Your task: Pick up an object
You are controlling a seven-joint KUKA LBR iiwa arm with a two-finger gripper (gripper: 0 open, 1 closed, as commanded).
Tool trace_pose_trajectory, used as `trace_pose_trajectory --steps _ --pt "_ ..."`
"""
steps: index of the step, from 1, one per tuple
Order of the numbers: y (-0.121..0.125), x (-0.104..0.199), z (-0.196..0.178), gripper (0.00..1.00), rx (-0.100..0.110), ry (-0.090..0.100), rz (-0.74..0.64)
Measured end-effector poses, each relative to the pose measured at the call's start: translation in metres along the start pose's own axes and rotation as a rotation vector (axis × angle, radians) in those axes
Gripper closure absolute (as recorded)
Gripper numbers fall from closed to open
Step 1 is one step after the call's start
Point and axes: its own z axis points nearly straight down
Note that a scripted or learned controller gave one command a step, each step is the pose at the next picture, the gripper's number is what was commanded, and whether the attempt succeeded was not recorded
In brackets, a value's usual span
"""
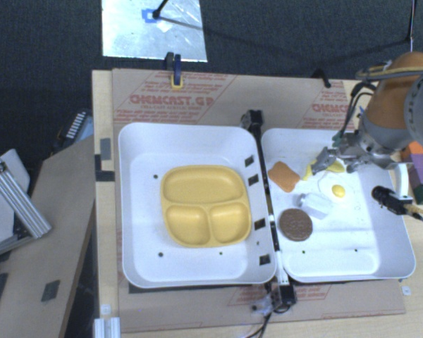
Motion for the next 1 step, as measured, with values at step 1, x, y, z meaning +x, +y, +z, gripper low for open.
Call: trace_pose_trajectory --steps 1 --pt "0.0015 -0.0006 -0.0132 1.0 -0.006 -0.002 -0.001"
